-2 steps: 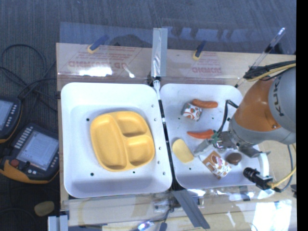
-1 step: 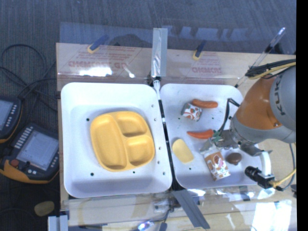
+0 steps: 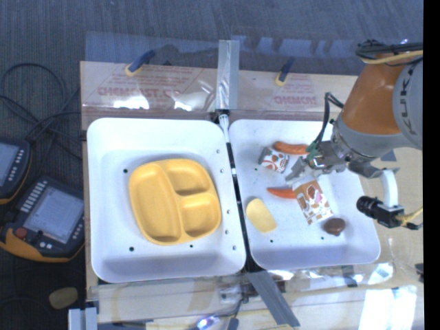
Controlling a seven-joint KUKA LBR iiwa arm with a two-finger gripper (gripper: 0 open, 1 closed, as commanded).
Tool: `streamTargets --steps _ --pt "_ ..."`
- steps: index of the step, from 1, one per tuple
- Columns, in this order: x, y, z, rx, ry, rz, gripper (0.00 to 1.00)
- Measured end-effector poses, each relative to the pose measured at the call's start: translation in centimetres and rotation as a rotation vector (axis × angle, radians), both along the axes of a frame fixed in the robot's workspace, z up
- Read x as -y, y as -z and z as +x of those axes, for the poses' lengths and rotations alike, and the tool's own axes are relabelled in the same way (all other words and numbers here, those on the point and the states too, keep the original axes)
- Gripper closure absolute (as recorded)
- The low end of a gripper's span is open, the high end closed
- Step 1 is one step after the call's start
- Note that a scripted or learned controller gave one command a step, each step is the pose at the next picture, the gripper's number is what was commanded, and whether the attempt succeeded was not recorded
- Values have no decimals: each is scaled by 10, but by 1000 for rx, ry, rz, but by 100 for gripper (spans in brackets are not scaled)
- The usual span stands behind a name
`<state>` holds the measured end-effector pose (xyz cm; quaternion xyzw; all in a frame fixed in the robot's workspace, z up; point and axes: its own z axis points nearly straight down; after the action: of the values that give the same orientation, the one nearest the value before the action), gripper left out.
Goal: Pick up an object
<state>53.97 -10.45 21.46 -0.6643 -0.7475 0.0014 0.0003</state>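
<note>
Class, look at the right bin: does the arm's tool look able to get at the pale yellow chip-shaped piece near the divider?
Probably yes. The yellow piece lies flat with bare bin floor around it, and the tool hovers in the same bin; nothing stands between them, though an orange carrot lies close by.

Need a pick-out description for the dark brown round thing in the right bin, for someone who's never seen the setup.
Start at the right-hand shallow white bin, the one the arm reaches into. Look to its near right corner, just right of the red-and-white printed packet. The small dark brown round lump there is the bin's only dark object; its neighbours are orange, yellow or printed.
</note>
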Motion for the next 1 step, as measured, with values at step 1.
streamTargets --steps 1 --pt "-75 8 -20 -2 -89 2 100"
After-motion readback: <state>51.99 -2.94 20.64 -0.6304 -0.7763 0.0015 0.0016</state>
